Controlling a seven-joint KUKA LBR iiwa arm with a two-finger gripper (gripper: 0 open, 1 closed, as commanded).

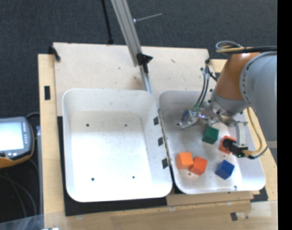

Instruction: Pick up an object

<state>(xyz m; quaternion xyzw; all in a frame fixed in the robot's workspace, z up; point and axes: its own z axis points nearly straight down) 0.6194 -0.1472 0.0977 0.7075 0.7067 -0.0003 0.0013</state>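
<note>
1. The gripper point(193, 119) hangs low in the right bin point(177, 104), at centre-right of the frame; its fingers' spread and any hold cannot be told.
2. Just right of it sits a green block point(210, 135).
3. Lower right lie two orange blocks point(185, 159) point(200, 166), touching, and a blue block point(225, 169).
4. A red block point(226, 144) lies partly hidden by the arm.

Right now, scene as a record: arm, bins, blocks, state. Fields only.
arm: reaches in from the right, over the right bin
gripper: low over the right bin's upper left part
held: nothing seen between the fingers
left bin: white, beside the right bin
green block: right bin, centre
orange blocks: two, and, touching, at the front
blue block: front right
red block: right side, partly hidden by the arm's cable
</note>
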